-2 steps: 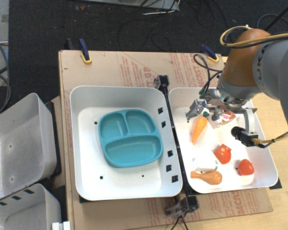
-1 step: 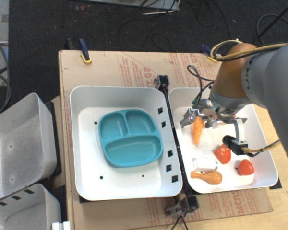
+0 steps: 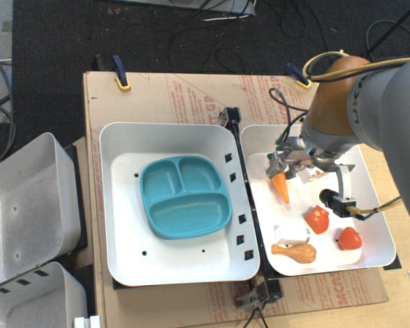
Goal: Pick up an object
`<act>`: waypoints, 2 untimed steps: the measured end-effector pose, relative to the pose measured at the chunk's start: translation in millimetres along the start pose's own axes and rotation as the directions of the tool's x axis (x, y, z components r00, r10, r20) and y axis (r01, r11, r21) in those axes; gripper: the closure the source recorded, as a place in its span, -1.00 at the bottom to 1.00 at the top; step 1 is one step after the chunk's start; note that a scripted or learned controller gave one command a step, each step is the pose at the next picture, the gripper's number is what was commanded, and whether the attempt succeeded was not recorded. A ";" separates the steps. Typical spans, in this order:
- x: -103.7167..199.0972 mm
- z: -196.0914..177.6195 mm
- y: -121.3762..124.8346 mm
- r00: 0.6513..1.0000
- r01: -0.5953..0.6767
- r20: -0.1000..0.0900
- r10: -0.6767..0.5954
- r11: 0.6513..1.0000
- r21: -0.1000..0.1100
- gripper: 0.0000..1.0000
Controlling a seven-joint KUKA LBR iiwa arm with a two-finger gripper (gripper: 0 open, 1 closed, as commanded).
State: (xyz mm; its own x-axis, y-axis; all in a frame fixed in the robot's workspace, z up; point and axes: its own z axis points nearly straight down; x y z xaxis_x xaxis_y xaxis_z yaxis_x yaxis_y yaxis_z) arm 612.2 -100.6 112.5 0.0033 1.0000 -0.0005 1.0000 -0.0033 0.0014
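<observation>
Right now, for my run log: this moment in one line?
gripper | above carrot | right bin | grasp unconfirmed | divided plate in left bin

The arm (image 3: 369, 101) runs off the right edge and covers part of the right bin (image 3: 376, 251). The gripper (image 3: 287, 166) fingertips are too small to read.

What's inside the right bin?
The right bin holds a carrot under the end effector, two tomatoes and a drumstick; the arm hides its upper part.
</observation>
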 end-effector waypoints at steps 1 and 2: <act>-3.1 -63.5 0.4 1.000 0.001 0.001 -0.001 1.000 -0.004 1.00; 5.9 -115.5 -3.6 1.000 0.007 0.000 -0.007 1.000 -0.004 1.00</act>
State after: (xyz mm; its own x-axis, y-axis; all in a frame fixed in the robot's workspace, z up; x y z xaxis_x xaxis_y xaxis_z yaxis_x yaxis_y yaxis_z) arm 608.5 -94.6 228.0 -0.0036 1.0000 -0.0005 1.0000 0.0036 0.0054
